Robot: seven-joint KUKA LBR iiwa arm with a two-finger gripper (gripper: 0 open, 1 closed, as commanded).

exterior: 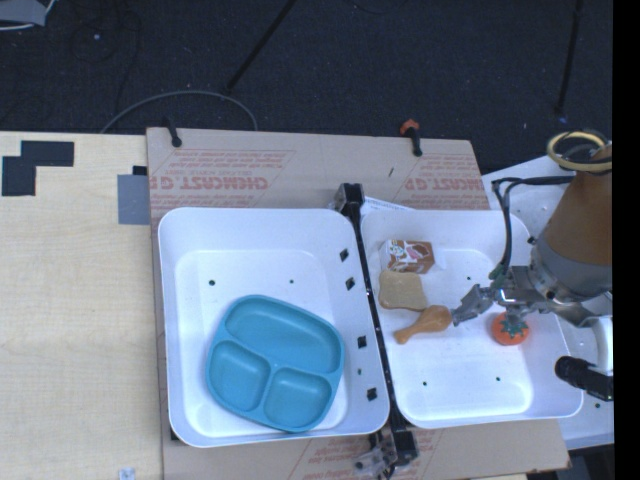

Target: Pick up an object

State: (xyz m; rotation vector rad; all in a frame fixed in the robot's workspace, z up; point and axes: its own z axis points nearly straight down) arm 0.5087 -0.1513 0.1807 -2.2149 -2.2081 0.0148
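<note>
Toy drumstick (424, 323) lies in right bin (470, 408), just beside gripper (470, 308); fingers look spread, nothing between them; likely light, rigid plastic, slippery; grasp across narrow shank

Grey arm (575, 268), orange band, black cable looped alongside, perhaps metallic jaws

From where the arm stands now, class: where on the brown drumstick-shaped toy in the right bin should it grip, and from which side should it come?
Grip the drumstick toy across its narrow shank, probably from straight above. It lies flat on the right bin, slanting from the thin lower-left end to the fat upper-right end. The tan slice sits close above it, so fingers should close across the shank's width. The gripper is just beside the fat end.
</note>
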